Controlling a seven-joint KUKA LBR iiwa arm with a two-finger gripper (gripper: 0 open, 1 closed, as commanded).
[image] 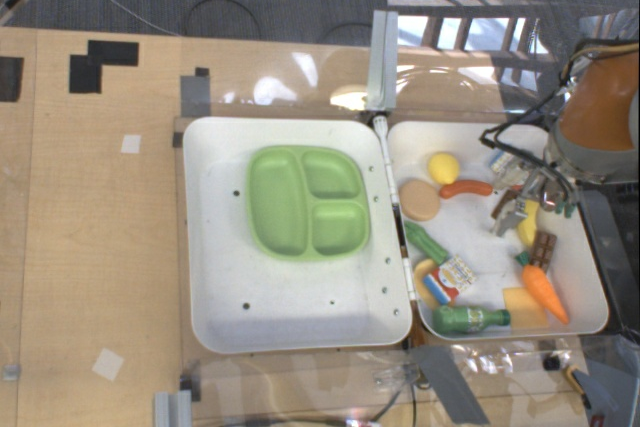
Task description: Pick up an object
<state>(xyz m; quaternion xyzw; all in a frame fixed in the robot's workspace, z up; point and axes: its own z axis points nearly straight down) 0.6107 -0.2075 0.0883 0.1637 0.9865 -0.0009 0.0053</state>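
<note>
We are looking down on two white bins side by side, and all the action sits in the right bin (590, 315), where the toy food is piled. The left bin (210, 315) carries a green divided plate (305, 202), lying flat in the middle, well apart from the clutter.

The gripper (516, 213) hangs low over the right side of the right bin, its fingers pointing down and to the left, parted a little with nothing between them as far as we can tell. It sits there, we judge, because the nearest pickings cluster under it: a yellow piece (527, 227) just beside the fingertips, a brown block (541, 250) a bit nearer to us, and the carrot (547, 293) beyond that toward the near edge.

To the left lie the red sausage (465, 188), the lemon (443, 166) at the far side, and the round bun (421, 201). The green bottle (472, 319) lies flat along the near wall, with a small packet (447, 279) above it.

No object is lifted yet; we reckon the yellow piece is the likely target, though tight neighbours could spoil the grip.
</note>
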